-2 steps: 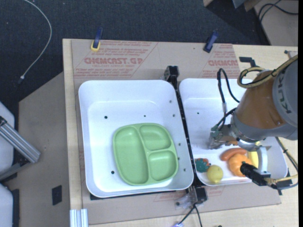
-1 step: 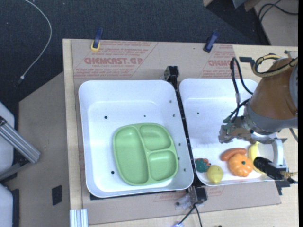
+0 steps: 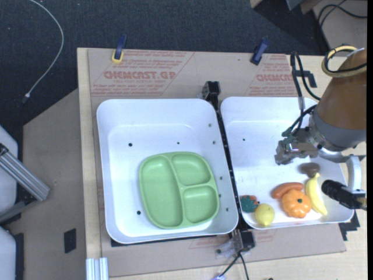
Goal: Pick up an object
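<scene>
Single fixed camera above the bench, slanted downward, both bins framed, probably mid-distance

- Grey-and-orange arm runs off the right edge.
- Small brownish object beside the metal gripper: too blurred to identify.
- Finger state unreadable.

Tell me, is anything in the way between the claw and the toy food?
Nothing visible blocks it. The claw hangs over the right bin, and the banana, orange and lemon lie uncovered nearer the bin's front edge.
</scene>
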